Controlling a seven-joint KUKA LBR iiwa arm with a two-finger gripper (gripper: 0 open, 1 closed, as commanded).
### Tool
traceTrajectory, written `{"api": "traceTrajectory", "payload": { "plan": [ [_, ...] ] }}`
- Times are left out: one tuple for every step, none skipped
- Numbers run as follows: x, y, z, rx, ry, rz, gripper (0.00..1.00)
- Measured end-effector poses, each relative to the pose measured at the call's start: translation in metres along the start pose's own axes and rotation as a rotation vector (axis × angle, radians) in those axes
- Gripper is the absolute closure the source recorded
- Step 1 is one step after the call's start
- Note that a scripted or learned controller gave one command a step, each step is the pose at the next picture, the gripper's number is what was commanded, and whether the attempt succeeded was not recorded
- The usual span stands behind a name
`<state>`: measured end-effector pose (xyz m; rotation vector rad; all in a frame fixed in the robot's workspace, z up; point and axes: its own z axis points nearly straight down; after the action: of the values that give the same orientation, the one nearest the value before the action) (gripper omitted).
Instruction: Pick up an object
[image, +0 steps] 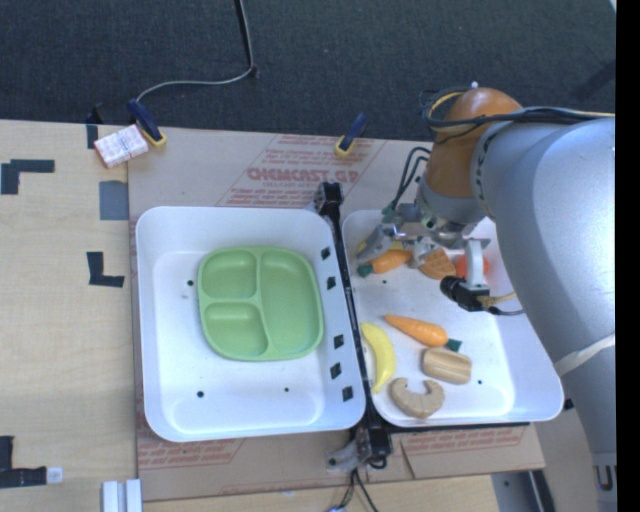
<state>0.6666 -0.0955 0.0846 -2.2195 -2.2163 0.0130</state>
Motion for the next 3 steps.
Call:
{"api": "traceTrajectory", "payload": {
  "plan": [
    [-0.0007,0.0001,0.0000,0.000,0.002,-0.001,0.00],
    [-0.0017,0.0003,0.0000,0.000,0.004,-0.002,0.00],
    [-0.0002,0.0002,0.0000,-0.001,0.000,0.000,0.00]
  ]
}}
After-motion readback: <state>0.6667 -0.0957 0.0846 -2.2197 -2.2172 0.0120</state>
